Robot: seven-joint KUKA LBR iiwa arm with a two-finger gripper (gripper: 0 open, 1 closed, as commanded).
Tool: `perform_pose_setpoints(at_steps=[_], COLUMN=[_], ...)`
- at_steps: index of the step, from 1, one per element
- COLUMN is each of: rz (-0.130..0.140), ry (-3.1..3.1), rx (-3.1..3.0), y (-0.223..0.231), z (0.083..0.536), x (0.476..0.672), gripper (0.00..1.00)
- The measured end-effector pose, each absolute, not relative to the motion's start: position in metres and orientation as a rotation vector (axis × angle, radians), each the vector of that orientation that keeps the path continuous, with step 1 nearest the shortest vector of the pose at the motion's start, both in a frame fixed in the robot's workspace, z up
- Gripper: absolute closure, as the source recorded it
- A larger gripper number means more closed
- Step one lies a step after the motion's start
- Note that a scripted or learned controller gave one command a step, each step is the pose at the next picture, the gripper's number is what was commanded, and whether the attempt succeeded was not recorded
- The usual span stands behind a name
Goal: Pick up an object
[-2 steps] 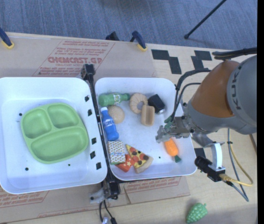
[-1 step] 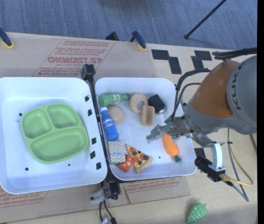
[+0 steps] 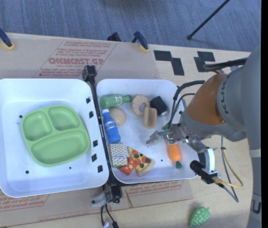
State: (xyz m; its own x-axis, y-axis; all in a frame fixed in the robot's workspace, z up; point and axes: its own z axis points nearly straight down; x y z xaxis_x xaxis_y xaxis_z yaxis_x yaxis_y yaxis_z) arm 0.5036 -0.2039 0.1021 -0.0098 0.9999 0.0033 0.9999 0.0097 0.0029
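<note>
While the arm reaches into the right bin [image 3: 124,84] from the right, I see the hand [image 3: 161,137] low over the bin floor; whether it is spread or pressed together I cannot tell. Nothing visibly sits in it. Just beside it lies the orange carrot [image 3: 174,154], the likeliest object. Further out are the pizza slice [image 3: 141,163], blue bottle [image 3: 110,126] and green bottle [image 3: 115,100]. The left bin [image 3: 10,87] carries a green divided plate [image 3: 55,134]. My judgement: no pick made yet; grasp and lift remain.
</note>
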Motion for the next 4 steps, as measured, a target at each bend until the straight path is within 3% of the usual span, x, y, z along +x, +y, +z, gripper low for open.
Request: perform_pose_setpoints(at_steps=[1, 2, 3, 4], rz=[-0.026, -0.013, -0.016, -0.020], ry=[-2.250, -2.244, -2.243, -2.237], rx=[-2.202, -2.202, -2.197, -2.203], y=[-0.2040, -0.2070, -0.2051, -0.2048], z=[0.0968, 0.1046, 0.1046, 0.0961], x=[0.4854, 0.4823, 0.4827, 0.4824], gripper=[0.00, 1.00, 0.00, 0.00])
